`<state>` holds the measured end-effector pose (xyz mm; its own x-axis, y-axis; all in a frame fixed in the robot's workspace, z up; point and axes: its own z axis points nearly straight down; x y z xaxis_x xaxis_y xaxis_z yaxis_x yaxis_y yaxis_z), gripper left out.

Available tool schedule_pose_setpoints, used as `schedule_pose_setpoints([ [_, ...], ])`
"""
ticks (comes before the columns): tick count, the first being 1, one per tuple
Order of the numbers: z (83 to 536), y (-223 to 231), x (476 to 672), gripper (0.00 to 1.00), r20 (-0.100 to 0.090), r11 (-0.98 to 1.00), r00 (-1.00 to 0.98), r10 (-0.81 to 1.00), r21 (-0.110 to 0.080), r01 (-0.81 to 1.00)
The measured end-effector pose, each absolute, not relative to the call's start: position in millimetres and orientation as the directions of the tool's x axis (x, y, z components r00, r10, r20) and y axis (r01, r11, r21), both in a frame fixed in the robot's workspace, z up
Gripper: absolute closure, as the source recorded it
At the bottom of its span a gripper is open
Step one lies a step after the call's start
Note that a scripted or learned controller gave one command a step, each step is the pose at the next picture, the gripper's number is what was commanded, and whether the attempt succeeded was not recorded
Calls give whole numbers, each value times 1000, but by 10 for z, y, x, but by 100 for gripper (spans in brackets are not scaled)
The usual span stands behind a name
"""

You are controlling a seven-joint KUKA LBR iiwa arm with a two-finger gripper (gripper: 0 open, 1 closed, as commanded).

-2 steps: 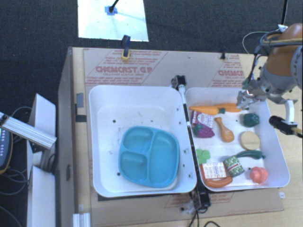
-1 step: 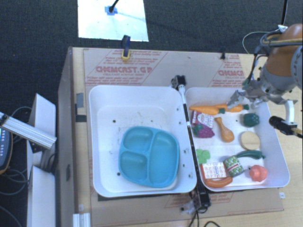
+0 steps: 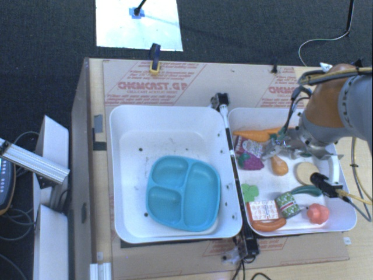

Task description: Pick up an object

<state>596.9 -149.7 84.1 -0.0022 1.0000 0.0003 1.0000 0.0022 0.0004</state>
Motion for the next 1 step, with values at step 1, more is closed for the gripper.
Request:
schedule_pose_setpoints([
  [1,840,-1363,6479,0,0,2,-2,1000,-2,1000],
])
